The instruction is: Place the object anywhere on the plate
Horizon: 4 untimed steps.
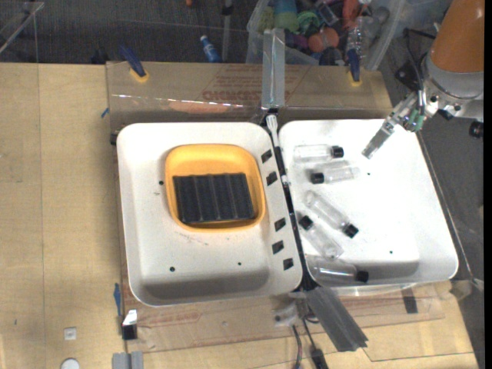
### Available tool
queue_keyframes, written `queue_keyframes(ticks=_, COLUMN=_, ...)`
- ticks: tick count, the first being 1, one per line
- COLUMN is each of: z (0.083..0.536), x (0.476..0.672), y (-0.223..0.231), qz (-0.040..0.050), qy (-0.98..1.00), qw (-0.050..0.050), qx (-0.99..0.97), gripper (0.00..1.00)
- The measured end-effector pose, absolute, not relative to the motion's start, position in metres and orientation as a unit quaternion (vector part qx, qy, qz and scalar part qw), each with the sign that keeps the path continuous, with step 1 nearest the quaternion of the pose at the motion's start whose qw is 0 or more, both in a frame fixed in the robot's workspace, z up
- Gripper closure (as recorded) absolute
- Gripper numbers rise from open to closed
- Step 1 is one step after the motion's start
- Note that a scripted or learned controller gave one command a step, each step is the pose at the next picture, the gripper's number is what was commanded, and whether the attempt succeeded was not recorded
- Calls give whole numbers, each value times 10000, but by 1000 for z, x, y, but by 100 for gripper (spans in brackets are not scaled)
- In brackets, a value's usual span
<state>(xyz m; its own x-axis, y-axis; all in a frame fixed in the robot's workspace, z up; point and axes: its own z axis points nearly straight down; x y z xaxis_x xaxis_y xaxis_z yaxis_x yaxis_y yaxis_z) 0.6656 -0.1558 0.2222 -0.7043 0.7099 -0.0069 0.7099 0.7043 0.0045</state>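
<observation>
Two bins: left bin (pixel 146 267) and right bin (pixel 430 237), white and shallow, side by side on the bench (pixel 54 206), meeting along a dark centre divider (pixel 280 206).
Plate: an orange-yellow plate (pixel 214 158) with rounded corners sits in the left bin, toward its back half.
On the plate: a dark ribbed rectangular pad (pixel 214 198) lies flat on it, covering most of its front part.
Objects: several clear plastic tubes with black caps lie in the right bin, all on their sides.
Back tube (pixel 317 153): near the bin's rear, cap pointing right.
Second tube (pixel 334 175): just in front of it, cap pointing left.
Middle tube (pixel 332 217): lies on a diagonal, cap at its lower right end.
Front tube (pixel 338 271): lies along the bin's front edge, cap at its right end.
Another tube (pixel 317 234): close to the divider, blurred against the white; cap at its upper left.
Arm: grey and orange arm (pixel 461 37) enters from the upper right corner.
Gripper: the gripper (pixel 374 144) slants down and left over the rear of the right bin, near the back tube but apart from it; whether it is spread or pressed together cannot be told, and no tube sits in it.
Background: a clear box of colourful toys (pixel 323 10) stands behind the bins.
</observation>
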Motion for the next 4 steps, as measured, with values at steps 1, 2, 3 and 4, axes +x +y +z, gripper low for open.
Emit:
queue_keyframes(ticks=1, z=203, x=664, y=-200, qz=7, qy=9584, qw=38, qx=2854, gripper=0)
queue_keyframes(ticks=2, z=219, x=660, y=-223, qz=2, qy=9830, qw=52, qx=1838, gripper=0)
queue_keyframes(ticks=3, z=232, x=656, y=-204, qz=7, qy=9994, qw=32, qx=337, gripper=0)
queue_keyframes(ticks=4, z=229, x=662, y=-222, qz=-4, qy=9966, qw=56, qx=-825, gripper=0)
